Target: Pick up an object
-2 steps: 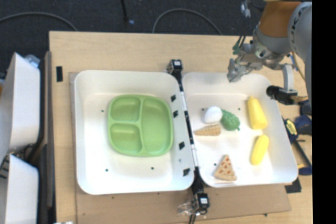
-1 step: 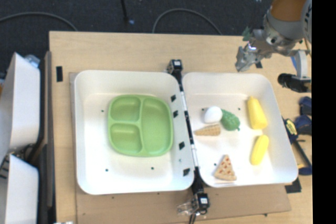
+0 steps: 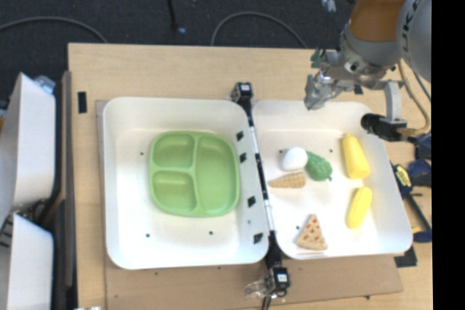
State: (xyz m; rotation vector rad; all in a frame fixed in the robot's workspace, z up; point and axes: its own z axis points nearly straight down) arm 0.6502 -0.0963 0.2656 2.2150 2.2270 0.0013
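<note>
The grey two-finger gripper [image 3: 317,96] hung above the right white bin's [image 3: 378,243] far rim, its grip unreadable. The smooth white egg-shaped toy [image 3: 293,157] and green plastic broccoli [image 3: 318,167] lay well below it.

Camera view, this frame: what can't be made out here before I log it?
- Gripper: small and blurred above the right bin's far rim; whether it holds anything cannot be told.
- Arm: cut off by the top edge.
- White item beside the green toy: too small to identify.
- Green divided tray: compartment contents, if any, too faint.
</note>
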